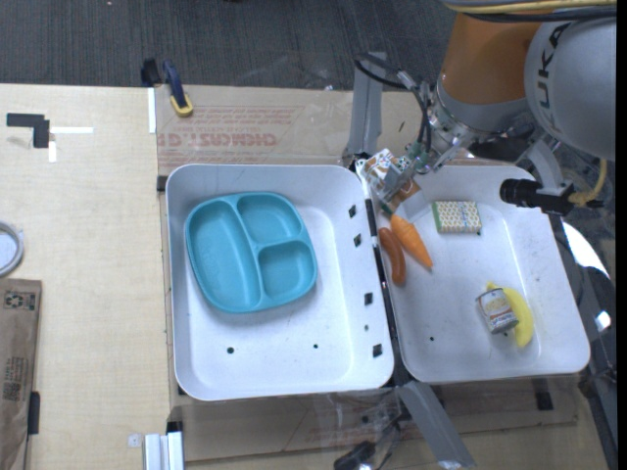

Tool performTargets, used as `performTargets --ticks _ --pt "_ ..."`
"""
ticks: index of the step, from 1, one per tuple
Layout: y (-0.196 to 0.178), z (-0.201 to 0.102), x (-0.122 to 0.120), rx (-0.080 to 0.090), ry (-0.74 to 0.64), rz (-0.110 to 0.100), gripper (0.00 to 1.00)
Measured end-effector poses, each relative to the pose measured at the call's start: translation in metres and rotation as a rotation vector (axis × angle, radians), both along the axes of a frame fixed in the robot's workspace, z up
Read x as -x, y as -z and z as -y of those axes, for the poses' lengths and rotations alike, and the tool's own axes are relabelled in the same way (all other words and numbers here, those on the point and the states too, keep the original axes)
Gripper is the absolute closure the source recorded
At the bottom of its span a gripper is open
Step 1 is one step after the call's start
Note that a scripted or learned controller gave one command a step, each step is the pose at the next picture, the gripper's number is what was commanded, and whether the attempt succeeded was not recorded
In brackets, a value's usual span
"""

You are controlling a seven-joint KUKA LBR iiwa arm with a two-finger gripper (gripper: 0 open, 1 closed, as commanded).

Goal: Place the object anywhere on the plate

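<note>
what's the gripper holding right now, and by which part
It cannot be told. The gripper sits at the right bin's top-left corner, just above the carrot and sausage, both lying on the bin floor.

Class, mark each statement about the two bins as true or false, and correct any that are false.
1. The blue plate lies in the left bin. True.
2. The plate has three compartments. True.
3. The carrot rests on the plate. False: it lies in the right bin, near the wall shared with the left bin.
4. The banana is in the left bin. False: it is in the right bin, toward its front right.
5. The pincer is above the far left corner of the right bin. True.
</note>
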State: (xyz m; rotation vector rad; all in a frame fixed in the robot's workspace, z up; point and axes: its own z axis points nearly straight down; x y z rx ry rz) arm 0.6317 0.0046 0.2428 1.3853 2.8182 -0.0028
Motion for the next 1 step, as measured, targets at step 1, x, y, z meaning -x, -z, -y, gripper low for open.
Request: performTargets --ticks 1 --pt "-0.0068 0.0265 0.0420 -0.002 -0.281 -0.001 1.00"
